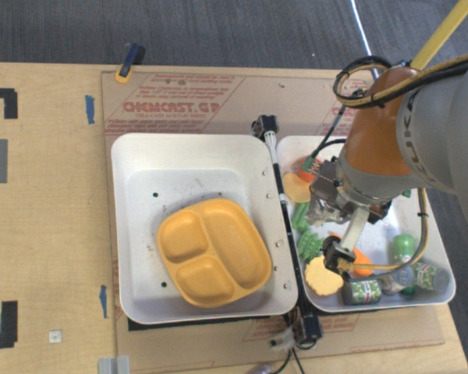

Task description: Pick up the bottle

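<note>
KUKA arm's hand (333, 211) hangs low over the middle of the right bin (390, 305); the wrist hides whether it is apart or together. The bottle (370, 290) lies on its side along the bin's near wall, just beside a yellow toy (324, 276) and an orange toy (362, 269). It looks like light, smooth plastic, apt to roll; a grasp across its labelled middle seems safest.

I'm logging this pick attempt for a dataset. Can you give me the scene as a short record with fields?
left bin: holds a yellow divided tray
right bin: cluttered with small green, yellow and orange items
bottle: seemingly the green-labelled one lying by the right bin's near edge
gripper: over the right bin's middle, apart from the bottle
</note>
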